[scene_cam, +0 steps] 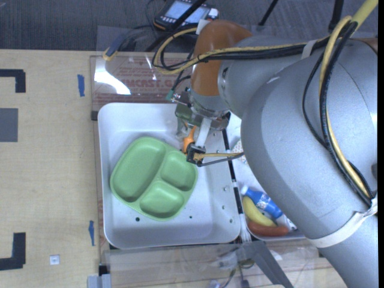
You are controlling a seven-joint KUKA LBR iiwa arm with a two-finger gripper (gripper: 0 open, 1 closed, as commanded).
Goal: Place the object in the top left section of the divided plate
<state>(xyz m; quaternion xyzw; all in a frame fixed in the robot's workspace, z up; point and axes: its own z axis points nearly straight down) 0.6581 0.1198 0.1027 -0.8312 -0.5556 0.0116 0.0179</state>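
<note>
While the grey arm [312, 131] reaches in from the right, its orange-banded wrist bends down over the far right corner of the left bin [120, 125], and the end effector [191, 144] hangs just beyond the far right edge of the green divided plate [155, 177]. A small orange object [189, 141] shows between its fingers, so it is closed on that piece. The plate is smooth, matte plastic with rounded corners and three shallow sections, lying tilted on the bin's glossy white floor. In the right bin [237, 191], near the divider, lie a yellow banana-shaped item [257, 215] and a blue-and-white item [264, 201]. The desk [48, 161] is pale wood.
</note>
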